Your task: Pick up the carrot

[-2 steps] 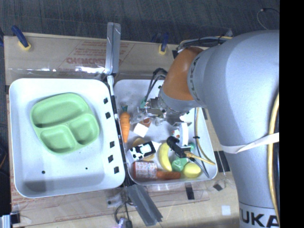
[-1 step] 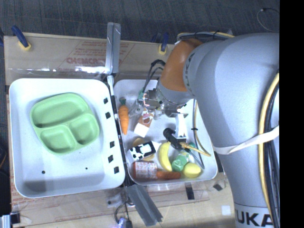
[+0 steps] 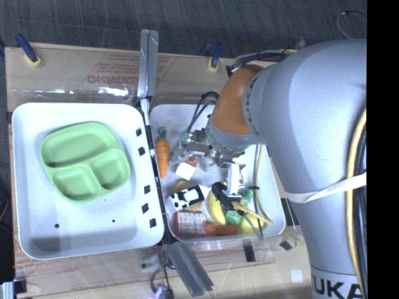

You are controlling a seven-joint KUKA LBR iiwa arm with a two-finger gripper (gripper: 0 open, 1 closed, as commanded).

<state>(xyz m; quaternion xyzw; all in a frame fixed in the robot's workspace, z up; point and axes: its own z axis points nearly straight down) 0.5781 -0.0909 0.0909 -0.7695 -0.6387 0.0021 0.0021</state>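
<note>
The carrot [image 3: 163,156] lies in the right bin [image 3: 272,185], close along its left wall, its thin end toward the near side and its green stub toward the far side. It rests apart from the other things heaped in the near half of that bin: a yellow banana [image 3: 216,211], a black-and-white toy [image 3: 186,197], a small can with a reddish label [image 3: 189,223], a green piece [image 3: 234,217] and an orange-red stick [image 3: 219,230] along the near wall. The arm [image 3: 312,136] reaches in from the right, its orange band [image 3: 232,104] over the far part of the bin. The gripper [image 3: 202,151] hangs over the bin's middle, to the right of the carrot and not touching it; I cannot tell how it is set, since the wrist hides it from above. The left bin [image 3: 31,229] holds a green divided tray [image 3: 85,161], which sits in its far-left part.
</note>
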